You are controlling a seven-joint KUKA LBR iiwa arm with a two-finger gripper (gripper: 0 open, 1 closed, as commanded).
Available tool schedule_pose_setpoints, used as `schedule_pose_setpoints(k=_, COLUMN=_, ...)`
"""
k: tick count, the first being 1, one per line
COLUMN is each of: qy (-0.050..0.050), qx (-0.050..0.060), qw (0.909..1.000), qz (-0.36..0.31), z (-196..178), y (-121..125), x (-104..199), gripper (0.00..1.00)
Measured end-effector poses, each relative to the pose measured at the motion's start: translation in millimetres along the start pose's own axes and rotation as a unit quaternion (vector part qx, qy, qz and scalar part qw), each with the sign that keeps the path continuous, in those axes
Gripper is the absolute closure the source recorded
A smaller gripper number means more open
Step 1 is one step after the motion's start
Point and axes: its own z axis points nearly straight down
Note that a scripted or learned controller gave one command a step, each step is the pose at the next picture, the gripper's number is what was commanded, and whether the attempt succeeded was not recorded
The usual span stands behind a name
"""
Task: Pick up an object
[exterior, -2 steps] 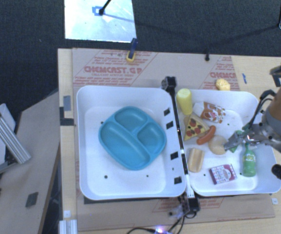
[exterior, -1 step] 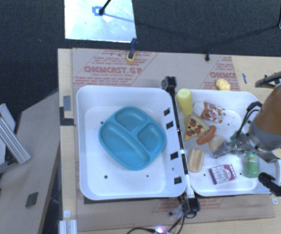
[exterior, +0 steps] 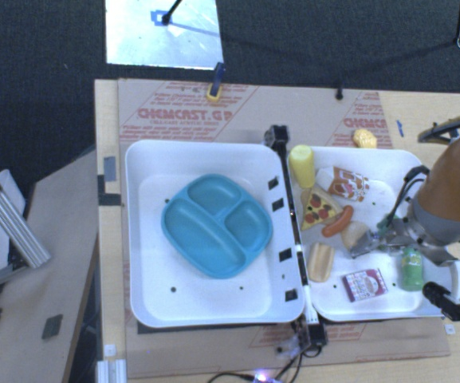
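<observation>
Camera view: gripper (exterior: 363, 246) low in right bin (exterior: 389, 309), finger state unreadable, nothing seen held; nearest object, the hot dog bun (exterior: 320, 262), at its nine o'clock; pick not done.

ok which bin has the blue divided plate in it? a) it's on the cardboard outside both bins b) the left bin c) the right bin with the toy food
b: the blue divided plate lies flat in the left bin, while the toy food, such as the pizza slice, sits in the right bin.
</observation>
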Motion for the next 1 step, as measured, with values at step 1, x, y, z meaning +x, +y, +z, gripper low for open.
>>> schedule_pose_setpoints(k=1, qy=-0.001, qx=-0.002, qw=1.0000, qz=0.000, z=-10.9, y=0.9, x=-0.3, gripper=1.00)
